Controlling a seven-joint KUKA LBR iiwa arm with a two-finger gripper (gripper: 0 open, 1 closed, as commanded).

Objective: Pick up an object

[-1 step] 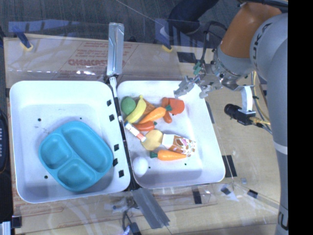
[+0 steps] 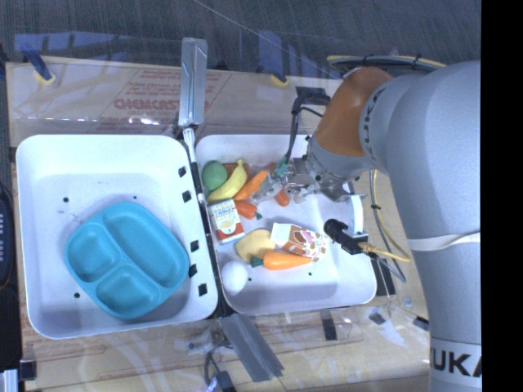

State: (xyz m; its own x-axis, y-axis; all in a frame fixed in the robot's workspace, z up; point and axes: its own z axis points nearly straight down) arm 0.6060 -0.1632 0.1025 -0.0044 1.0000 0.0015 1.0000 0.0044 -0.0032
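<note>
Holding toy food (image 2: 245,188), right bin (image 2: 357,288); left bin (image 2: 33,170) blue tray (image 2: 127,258); gripper (image 2: 288,180) state unclear

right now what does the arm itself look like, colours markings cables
The arm is bulky, rounded and light grey, with an orange band above the wrist. Dark "KU" lettering shows low on its body. Black cables loop near the metallic gripper.

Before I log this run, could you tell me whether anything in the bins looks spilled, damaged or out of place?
Nothing stands out. The toy food lies jumbled but contained in the right white bin, and the blue three-compartment plastic tray sits flat, slightly askew, in the left white bin.
</note>
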